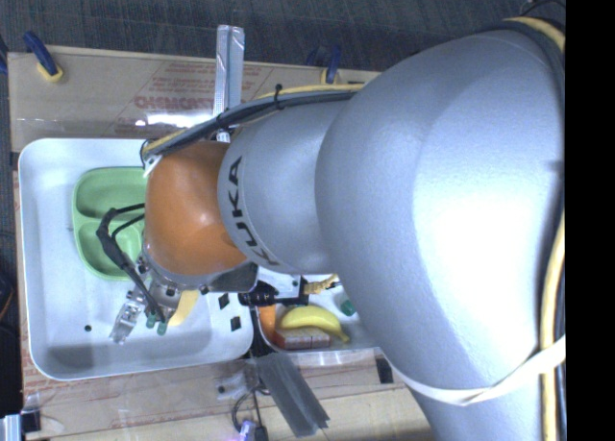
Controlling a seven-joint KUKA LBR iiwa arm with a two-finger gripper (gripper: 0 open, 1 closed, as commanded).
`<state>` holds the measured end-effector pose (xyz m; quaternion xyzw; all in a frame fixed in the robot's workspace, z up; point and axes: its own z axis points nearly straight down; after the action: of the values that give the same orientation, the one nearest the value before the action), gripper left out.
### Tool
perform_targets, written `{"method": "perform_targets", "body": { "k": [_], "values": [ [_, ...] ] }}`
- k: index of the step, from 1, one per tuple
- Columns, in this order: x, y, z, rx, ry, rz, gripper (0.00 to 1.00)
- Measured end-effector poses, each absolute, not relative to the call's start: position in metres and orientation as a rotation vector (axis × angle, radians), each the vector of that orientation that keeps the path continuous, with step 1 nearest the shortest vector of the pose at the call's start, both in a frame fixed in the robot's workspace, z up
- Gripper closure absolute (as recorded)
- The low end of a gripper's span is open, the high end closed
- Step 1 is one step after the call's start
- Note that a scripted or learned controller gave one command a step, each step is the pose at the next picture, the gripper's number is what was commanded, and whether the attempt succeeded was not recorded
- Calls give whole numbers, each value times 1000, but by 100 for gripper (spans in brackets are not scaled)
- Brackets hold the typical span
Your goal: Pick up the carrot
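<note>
The carrot [266, 317] shows as a small orange piece at the left end of the right bin [288, 357], beside a yellow banana [312, 319]; the arm hides most of it. My gripper [139, 322] hangs low over the left bin [58, 237], near its front wall and well to the left of the carrot. Its two fingers stand apart, open, and only white bin floor shows between them. A pale yellow object [184, 306] lies just right of the gripper, apart from it.
A green bowl-like dish [101, 208] lies in the left bin behind the gripper. A dark red item [303, 340] sits by the banana. The grey arm and its orange band [187, 213] hide most of the right bin. The wall between the bins [245, 324] separates gripper and carrot.
</note>
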<state>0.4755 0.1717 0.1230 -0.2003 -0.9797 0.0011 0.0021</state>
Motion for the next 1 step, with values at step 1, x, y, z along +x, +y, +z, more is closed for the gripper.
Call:
{"method": "perform_targets", "body": {
  "k": [1],
  "values": [
    [495, 144, 167, -720, -3057, 2, 0]
  ]
}}
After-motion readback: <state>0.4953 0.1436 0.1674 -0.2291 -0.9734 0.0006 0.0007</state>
